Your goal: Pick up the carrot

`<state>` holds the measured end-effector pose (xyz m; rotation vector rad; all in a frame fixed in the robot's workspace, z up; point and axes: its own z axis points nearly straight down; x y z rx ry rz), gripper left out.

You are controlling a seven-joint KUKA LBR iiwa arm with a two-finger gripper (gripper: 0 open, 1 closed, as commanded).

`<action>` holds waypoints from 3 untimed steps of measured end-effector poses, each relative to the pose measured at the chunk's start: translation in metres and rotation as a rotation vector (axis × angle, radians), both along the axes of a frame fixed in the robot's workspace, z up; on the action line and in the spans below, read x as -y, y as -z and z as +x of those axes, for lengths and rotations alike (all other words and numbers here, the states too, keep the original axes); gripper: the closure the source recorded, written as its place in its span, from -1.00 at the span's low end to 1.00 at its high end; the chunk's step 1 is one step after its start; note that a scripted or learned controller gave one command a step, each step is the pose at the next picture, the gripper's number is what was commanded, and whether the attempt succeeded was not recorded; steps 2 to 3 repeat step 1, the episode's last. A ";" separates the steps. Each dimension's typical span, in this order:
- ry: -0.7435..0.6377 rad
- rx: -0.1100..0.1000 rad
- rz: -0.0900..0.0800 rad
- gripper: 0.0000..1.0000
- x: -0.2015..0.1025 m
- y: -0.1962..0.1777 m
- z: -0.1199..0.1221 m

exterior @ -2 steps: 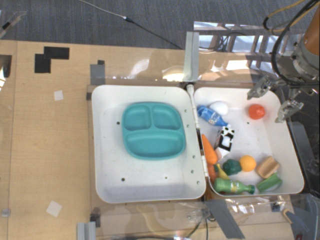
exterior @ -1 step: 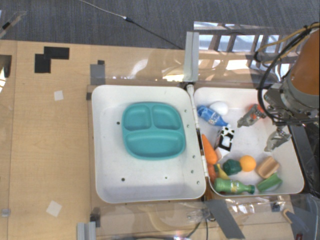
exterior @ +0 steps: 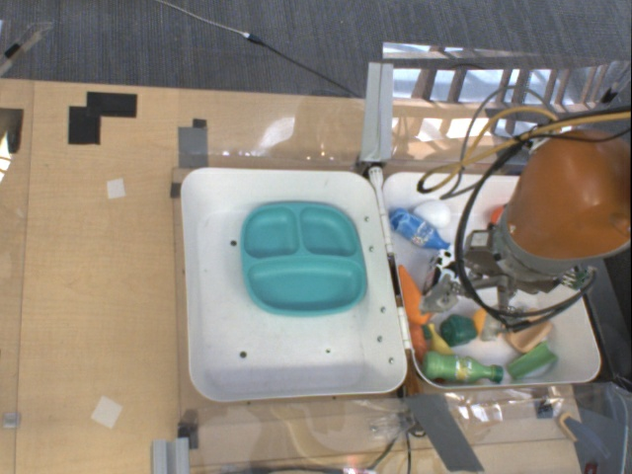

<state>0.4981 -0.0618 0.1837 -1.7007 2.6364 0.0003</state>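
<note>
Gripper [exterior: 456,299], dark metal, low in the right bin [exterior: 583,363]; open or clenched cannot be told. Just left of gripper: slim orange carrot [exterior: 409,292], lying along the bin's left wall. Below gripper: glossy green bottle [exterior: 464,368]. Above gripper: crinkled blue wrapper [exterior: 417,228]. Far left of gripper: smooth teal three-part tray [exterior: 301,258] in the left bin [exterior: 212,363]. Pale wood counter [exterior: 89,294] beneath.

- The counter [exterior: 89,294] is pale wood, with black rectangular marks [exterior: 102,115] near its far left corner.
- Small pale squares of tape [exterior: 117,189] lie on its left part.
- Beyond the counter, dark grey ribbed carpet [exterior: 197,28] covers the floor.
- A thin cable [exterior: 168,6] runs slantwise across that carpet.
</note>
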 end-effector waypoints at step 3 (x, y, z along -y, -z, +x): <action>0.005 0.004 0.001 -1.00 -0.046 -0.002 -0.009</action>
